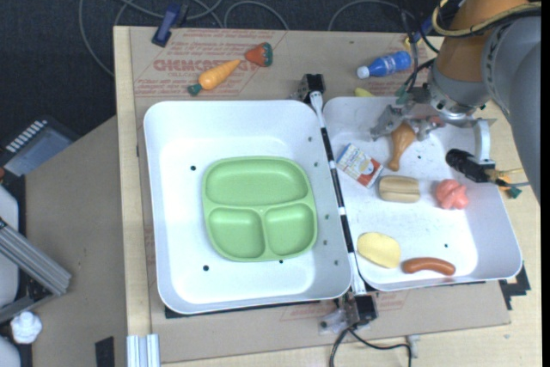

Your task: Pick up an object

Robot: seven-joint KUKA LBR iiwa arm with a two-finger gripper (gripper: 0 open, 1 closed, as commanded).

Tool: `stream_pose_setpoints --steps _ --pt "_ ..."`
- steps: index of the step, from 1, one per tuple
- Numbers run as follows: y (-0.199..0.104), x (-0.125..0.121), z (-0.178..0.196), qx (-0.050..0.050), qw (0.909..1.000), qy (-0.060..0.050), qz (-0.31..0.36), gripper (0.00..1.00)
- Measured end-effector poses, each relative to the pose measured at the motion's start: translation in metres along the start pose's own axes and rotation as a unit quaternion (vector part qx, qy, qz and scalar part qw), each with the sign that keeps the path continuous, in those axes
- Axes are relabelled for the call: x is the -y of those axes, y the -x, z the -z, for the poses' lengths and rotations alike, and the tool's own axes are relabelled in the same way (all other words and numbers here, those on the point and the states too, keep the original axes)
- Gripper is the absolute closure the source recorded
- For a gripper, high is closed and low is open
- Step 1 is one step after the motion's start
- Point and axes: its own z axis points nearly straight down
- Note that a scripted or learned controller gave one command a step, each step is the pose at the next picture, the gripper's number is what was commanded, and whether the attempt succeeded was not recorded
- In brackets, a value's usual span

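I see my tool (411,118), grip state unclear, at the right bin's (490,258) upper edge over the drumstick (400,145), which slants down-left.

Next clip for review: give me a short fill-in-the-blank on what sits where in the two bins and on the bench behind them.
1. The green divided plate lies in the ____ bin of the view.
2. The plate has ____ compartments.
3. The toy carrot lies on the bench, ____ both bins.
4. In the right bin, the sausage lies right beside the ____ chip-shaped piece.

Missing words: left; three; outside; yellow
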Motion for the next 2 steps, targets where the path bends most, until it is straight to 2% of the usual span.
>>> stream_pose_setpoints --steps 1,2 --pt "0.001 0.0 0.011 0.001 1.0 0.001 0.0 1.0" --pt "-0.07 0.042 0.101 0.0 1.0 0.001 0.001 1.0"
